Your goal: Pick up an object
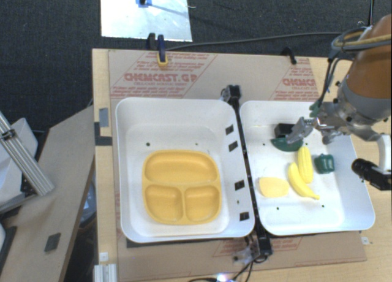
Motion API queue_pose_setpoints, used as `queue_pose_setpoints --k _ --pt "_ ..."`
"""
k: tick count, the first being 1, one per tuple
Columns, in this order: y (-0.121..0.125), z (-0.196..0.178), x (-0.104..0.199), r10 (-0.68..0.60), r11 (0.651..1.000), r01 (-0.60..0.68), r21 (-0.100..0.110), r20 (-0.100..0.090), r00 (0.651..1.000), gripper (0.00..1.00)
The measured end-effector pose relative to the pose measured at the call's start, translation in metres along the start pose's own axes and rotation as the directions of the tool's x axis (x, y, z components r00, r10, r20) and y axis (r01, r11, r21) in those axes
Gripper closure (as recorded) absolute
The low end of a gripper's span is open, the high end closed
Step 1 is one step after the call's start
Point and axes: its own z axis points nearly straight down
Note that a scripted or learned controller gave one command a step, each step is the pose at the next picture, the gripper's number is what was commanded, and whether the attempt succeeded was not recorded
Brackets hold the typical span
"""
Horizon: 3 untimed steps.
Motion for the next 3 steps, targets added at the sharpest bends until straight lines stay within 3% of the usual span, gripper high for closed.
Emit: queue_pose_setpoints --k 1,3 --pt "0.002 -0.005 0.000 -0.002 1.000 0.002 -0.011 0.001 1.000 0.00" --pt "-0.006 0.085 0.002 0.000 1.000 0.000 -0.005 0.000 1.000 0.00"
